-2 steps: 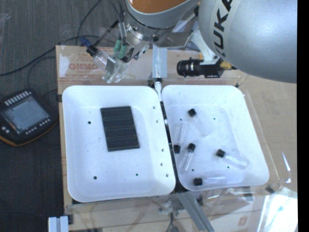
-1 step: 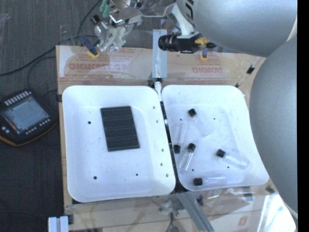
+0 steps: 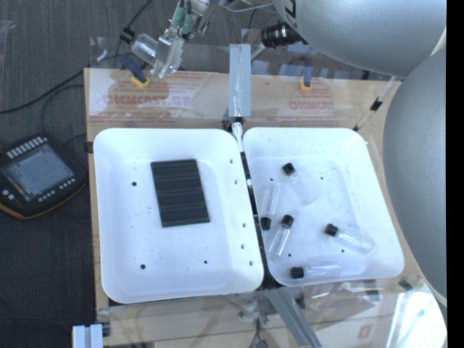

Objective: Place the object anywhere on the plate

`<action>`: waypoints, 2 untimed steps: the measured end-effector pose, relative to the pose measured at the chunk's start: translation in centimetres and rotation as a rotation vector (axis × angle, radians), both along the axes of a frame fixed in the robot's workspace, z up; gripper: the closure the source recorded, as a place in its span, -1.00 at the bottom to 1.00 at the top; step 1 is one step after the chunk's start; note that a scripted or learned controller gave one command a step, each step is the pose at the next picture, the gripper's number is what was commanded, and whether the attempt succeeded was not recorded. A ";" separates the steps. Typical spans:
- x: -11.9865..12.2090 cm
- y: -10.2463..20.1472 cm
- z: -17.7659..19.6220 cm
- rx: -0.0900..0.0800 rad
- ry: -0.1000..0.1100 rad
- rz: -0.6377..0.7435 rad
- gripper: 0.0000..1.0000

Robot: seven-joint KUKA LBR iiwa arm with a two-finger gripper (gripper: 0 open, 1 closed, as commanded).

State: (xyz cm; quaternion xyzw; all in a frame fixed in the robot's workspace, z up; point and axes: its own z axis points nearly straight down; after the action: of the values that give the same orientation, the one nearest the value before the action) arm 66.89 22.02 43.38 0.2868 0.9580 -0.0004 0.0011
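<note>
The end effector (image 3: 168, 55), clamped on a clear, black-capped vial (image 3: 145, 48), is above the counter's far edge, beyond the left bin (image 3: 116, 194) bearing the dark ribbed plate (image 3: 180, 192).

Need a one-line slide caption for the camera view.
Gripper carries a clear vial above the bench behind the left bin with its dark plate; more vials lie in the right bin.

This is a robotics lab: a grey industrial arm (image 3: 362, 20) looms over a bench (image 3: 217, 96) at two o'clock. A teach pendant (image 3: 36, 176) lies on dark carpet at nine o'clock, cables (image 3: 65, 96) trail at ten, and clear vials (image 3: 279, 234) lie in the white bin (image 3: 377, 187) at four.
</note>
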 end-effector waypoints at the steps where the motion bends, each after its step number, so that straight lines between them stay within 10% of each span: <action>1: -2.8 1.3 0.1 0.001 0.000 0.568 1.00; 2: -0.7 1.3 -2.6 0.002 0.000 1.120 1.00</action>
State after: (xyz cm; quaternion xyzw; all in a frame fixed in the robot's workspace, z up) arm 66.20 23.34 40.78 -0.2659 0.9640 0.0011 0.0010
